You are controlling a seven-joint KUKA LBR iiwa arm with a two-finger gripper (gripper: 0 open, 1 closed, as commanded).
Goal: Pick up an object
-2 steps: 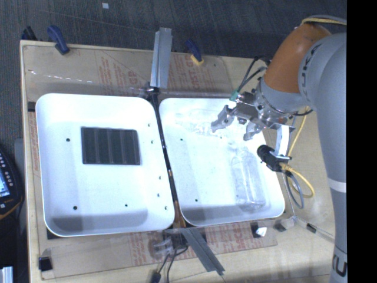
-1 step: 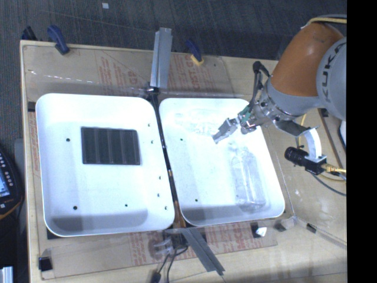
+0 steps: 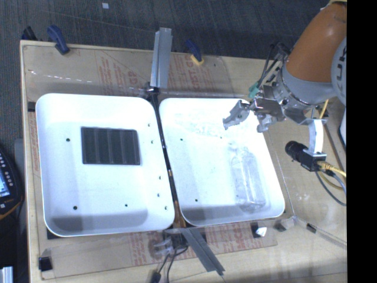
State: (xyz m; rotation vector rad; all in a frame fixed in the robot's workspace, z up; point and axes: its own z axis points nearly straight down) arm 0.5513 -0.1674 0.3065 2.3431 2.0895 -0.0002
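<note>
Over the right bin's (image 3: 177,158) far edge, my gripper (image 3: 250,117) with fingers spread apart and nothing between them, clear bottle (image 3: 247,178) lying below it, toward the bin's near right corner.

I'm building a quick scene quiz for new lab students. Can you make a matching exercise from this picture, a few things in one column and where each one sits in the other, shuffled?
Things:
1. dark ridged block
2. clear plastic bottle
3. gripper
4. blue clamp

Places:
A. lying in the right bin, near its right wall
B. on the bench's far edge, at the left corner
C. lying flat in the left bin
D. above the right bin's far right corner

Pairs: 1-C, 2-A, 3-D, 4-B
</note>
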